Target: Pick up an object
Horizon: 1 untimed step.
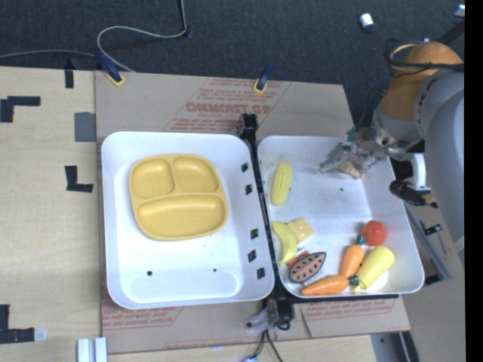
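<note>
My gripper point(341, 159) hangs low over the far right corner of the right bin point(332, 202). A small tan object point(352, 171) lies right under or against it; whether it is held is unclear. Further left in that bin lies a yellow corn cob point(281, 183). Along the near side are a banana point(285, 240), a pale yellow block point(301, 229), a red-brown slice point(307, 265), two carrots point(351, 259) point(326, 284), a red tomato point(373, 232) and a yellow fruit point(376, 265).
The left bin point(121, 262) holds a yellow divided plate point(179, 196). Both bins rest on a cardboard sheet point(166, 104). A black divider with clips point(255, 202) runs between the bins. A cable point(143, 32) lies on the dark floor behind.
</note>
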Available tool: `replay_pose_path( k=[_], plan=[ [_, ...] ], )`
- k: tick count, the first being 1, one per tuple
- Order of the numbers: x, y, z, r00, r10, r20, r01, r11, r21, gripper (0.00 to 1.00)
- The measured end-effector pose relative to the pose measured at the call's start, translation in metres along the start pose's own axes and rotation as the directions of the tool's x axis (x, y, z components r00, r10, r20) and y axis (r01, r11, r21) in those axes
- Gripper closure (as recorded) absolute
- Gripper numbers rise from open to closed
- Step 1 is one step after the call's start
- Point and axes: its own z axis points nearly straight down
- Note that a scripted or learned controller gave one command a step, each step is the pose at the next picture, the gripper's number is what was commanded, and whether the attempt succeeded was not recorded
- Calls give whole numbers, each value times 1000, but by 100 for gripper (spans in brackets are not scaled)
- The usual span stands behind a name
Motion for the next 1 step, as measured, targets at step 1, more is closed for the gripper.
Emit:
replay_pose_path(
  k=[1],
  plan=[
    [49, -34, 6, 1000, 1, 9, -1, 1000, -9, 0]
  ],
)
